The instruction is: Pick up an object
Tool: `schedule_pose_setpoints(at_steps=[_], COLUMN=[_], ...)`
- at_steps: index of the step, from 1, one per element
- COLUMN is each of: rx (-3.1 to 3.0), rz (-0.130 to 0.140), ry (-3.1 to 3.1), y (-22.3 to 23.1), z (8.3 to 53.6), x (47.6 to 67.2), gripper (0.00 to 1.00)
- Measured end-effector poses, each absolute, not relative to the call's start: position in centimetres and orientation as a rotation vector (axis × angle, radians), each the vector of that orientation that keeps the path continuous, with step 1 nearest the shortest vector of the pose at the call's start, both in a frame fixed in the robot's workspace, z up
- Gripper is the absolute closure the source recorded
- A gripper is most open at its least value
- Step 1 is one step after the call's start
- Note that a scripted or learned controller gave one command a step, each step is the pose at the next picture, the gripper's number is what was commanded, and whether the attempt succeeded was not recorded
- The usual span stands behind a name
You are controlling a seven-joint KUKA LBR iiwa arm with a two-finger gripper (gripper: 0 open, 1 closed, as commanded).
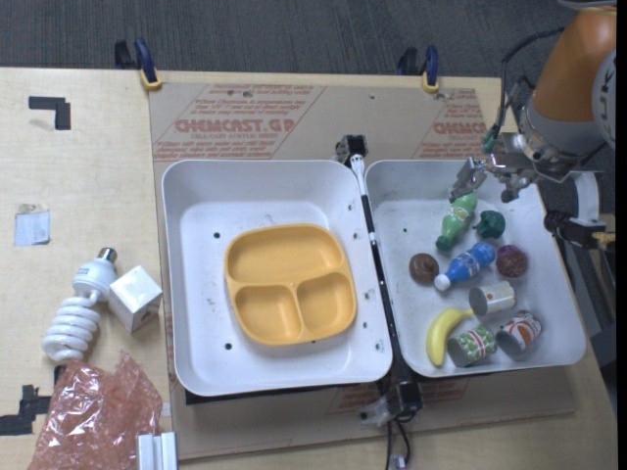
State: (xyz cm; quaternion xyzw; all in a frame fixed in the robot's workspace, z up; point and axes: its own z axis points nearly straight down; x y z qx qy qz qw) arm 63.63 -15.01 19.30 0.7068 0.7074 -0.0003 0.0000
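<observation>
At the near edge of the bench, left of the bins, lie a crumpled pink plastic bag (86, 421), a spiral light bulb (78, 311) and a small white cube (135, 298) just beside the bulb.

The left bin (196, 194) holds 1 yellow divided plate (291, 284) with 3 compartments.

The right bin (402, 194) holds the small things to pick from. Nearest are a banana (443, 335), a green-and-white can (472, 345) touching it, and a red-and-white can (519, 332) at the near right corner. Just behind them lies a grey cup (492, 298) on its side. Further in are a brown ball (423, 267), a blue bottle (467, 264) lying slantwise and a dark red ball (511, 260). Beyond those lie a green bottle (457, 221) and a dark green lump (490, 224), close together.

At the far right of this bin the gripper (474, 175) hangs just above the top of the green bottle. Its metal tips look slightly apart with nothing between them, though at this size that is hard to judge. The grey arm with its orange band (578, 52) rises behind it.
</observation>
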Motion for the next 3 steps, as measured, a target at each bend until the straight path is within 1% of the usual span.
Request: schedule_pose_setpoints(at_steps=[1,2,3], rx=[2.219,2.224,2.222], rz=[0.006,0.000,0.001], ry=[2.218,2.220,2.219], y=[-12.8,-9.5,-9.3], z=[9.5,9.2,9.2], x=[57.6,51.0,47.8], gripper=[0.00,0.00,0.00])
